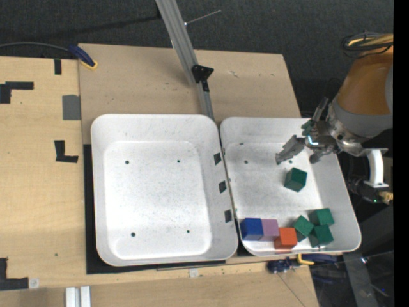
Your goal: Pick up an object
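Clearly a robotics lab, not a home or shop. Plain plywood bench point(160, 82) on dark carpet-like floor point(268, 18), marked with black tape strips point(61, 151) and a grey patch point(71, 106). Two white bins point(102, 171) side by side on a black mat, held by small clips at the seam. Slanted aluminium rail point(176, 27) clamped at the bench's far edge (likely a mount of some kind). Industrial arm point(364, 94) with orange band reaching in from the right. Loose cables point(38, 47) trailing across the bench corner. Small coloured blocks point(287, 232) as test pieces in the right bin, nothing domestic about them.
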